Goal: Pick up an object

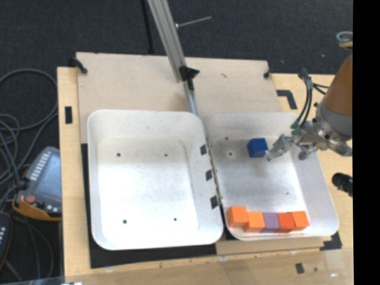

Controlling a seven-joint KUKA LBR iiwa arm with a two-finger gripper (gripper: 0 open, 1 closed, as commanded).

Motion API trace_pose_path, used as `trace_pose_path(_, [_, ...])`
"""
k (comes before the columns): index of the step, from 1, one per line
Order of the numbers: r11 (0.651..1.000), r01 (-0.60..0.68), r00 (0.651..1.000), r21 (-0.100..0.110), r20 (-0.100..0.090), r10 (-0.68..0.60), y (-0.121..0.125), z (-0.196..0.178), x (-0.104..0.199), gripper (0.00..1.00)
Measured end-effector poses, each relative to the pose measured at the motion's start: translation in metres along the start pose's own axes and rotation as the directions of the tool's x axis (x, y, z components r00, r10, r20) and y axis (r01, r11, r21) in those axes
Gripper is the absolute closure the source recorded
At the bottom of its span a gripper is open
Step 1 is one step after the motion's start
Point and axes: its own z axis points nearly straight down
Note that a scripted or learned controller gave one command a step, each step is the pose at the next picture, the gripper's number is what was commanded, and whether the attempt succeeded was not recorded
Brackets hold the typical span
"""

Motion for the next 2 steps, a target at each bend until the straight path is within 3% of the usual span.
trace_pose_path(1, [1.000, 0.007, 1.000, 0.008, -0.001, -0.007, 0.041, 0.092, -0.001, 0.00])
trace_pose_path(2, [1.000, 0.008, 1.000, 0.000, 0.000, -0.008, 0.113, 0.141, 0.006, 0.00])
